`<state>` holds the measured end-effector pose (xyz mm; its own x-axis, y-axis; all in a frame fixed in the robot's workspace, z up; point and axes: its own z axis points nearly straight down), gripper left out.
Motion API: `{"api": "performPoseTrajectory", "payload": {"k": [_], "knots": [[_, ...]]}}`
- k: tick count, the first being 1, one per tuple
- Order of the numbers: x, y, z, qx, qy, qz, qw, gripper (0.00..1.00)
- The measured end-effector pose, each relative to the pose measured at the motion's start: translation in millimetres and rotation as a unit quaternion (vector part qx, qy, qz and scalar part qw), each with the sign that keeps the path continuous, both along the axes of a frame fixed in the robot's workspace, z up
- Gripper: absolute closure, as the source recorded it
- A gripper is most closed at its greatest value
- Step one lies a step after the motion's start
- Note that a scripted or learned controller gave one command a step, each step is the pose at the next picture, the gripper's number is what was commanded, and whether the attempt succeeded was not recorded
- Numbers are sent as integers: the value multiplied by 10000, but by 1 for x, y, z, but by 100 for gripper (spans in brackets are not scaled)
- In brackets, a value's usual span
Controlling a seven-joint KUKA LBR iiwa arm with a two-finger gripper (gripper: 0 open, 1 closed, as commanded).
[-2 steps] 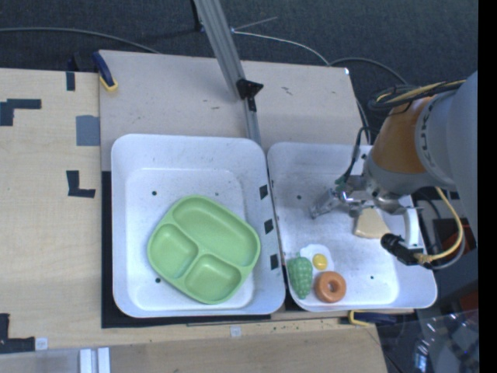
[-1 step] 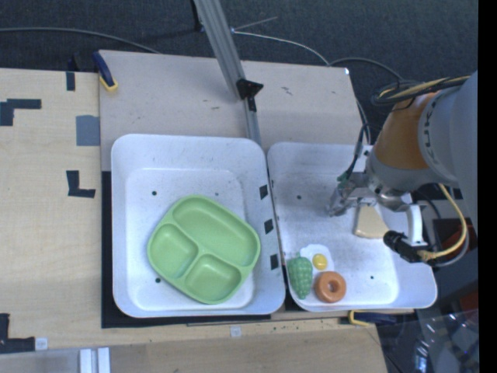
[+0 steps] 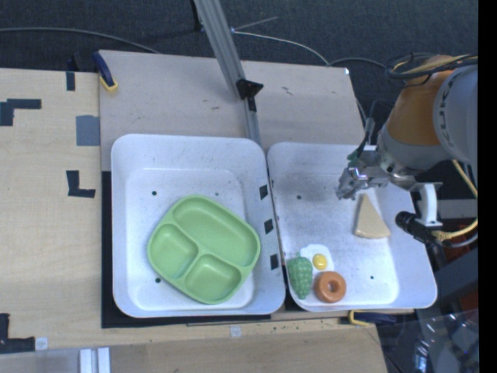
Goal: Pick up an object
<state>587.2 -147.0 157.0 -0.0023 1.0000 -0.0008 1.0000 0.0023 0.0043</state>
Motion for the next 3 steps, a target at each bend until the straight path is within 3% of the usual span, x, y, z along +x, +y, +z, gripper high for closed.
{"api": "performPoseTrajectory", "payload": {"k": [2, 3], "knots": [[20, -9, 109, -4, -4, -1, 10000, 100], [11, 35, 99, 7, 30, 11, 10000, 100]]}}
